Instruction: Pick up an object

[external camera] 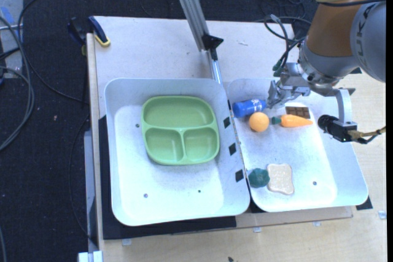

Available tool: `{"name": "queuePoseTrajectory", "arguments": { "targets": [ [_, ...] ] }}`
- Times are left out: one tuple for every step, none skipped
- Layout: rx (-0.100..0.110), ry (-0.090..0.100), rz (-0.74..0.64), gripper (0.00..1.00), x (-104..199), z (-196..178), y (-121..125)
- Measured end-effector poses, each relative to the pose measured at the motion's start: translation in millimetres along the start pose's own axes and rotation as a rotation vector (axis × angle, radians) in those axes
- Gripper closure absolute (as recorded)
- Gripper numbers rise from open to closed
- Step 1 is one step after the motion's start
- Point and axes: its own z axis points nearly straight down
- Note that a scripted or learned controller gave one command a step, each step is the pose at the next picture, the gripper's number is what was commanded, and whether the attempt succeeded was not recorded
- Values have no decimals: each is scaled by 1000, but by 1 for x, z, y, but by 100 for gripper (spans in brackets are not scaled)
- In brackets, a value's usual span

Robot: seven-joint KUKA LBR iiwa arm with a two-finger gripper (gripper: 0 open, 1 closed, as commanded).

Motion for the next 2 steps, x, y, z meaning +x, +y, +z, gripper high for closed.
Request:
{"name": "queuePoseTrajectory", "arguments": {
  "targets": [
    [-1, -1, 0, 100, 52, 13, 16],
    [-2, -1, 0, 100, 98, 19, 33]
  ]
}}
